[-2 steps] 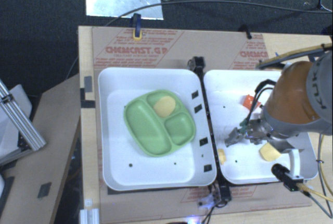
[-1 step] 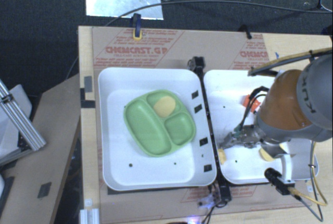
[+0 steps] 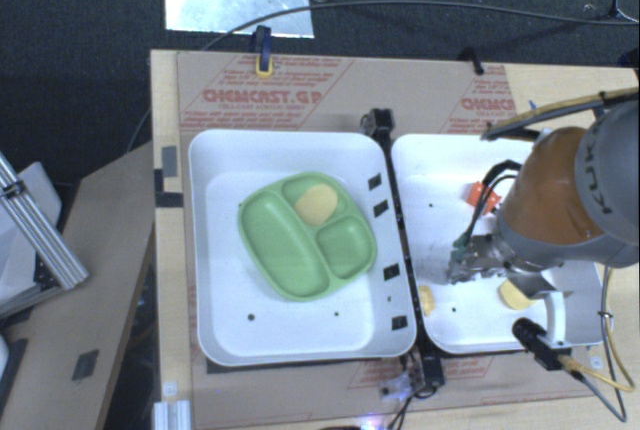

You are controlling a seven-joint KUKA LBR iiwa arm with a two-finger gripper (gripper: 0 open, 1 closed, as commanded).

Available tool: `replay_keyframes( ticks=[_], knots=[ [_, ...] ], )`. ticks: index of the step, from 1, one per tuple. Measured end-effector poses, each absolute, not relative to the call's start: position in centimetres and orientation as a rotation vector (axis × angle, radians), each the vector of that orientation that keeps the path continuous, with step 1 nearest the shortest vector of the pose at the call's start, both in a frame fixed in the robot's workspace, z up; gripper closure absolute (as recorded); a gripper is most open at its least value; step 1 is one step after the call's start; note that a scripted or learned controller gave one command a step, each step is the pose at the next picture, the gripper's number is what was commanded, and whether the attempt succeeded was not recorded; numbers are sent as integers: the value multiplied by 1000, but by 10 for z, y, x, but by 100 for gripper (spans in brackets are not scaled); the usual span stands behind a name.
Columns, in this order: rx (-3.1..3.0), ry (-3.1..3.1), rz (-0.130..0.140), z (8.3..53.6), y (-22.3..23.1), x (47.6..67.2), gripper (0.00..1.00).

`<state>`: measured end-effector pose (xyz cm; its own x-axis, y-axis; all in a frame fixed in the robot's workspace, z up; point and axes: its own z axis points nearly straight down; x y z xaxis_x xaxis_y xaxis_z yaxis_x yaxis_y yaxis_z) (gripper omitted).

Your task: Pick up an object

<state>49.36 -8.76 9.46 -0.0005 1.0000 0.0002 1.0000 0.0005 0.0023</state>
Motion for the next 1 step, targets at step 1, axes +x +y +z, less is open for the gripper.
replay_keyframes(
  ticks=[1],
  knots=[
    [2215, 2223, 3, 151, -95, 501, 100]
  ],
)
